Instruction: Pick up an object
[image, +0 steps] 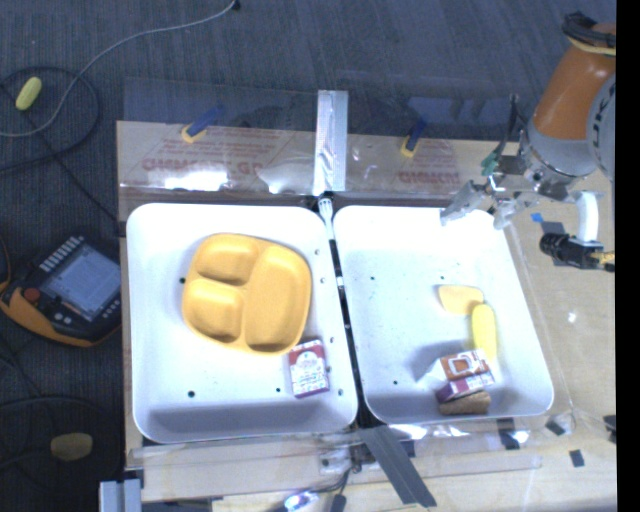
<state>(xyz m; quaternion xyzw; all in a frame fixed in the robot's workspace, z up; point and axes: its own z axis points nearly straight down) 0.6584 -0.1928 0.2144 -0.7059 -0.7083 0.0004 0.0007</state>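
My gripper (476, 212) hangs over the far right corner of the right bin (400, 260), open, with nothing between its fingers. In that bin lie a pale yellow wedge (460, 297), a yellow banana-shaped piece (484, 331) and a small red and white box (466, 369) resting on a brown block (466, 402), all near the front right, well in front of the gripper. The left bin (160, 390) holds a yellow three-compartment plate (247, 290) and a small red carton (308, 368) at its front right.
A raised rim (338, 300) divides the two bins. A clear sheet with clips (240, 160) lies behind them. Off the bench at left sit a control pendant (70, 290), cables and a yellow item (28, 92). The arm's orange band (570, 90) stands at the upper right.
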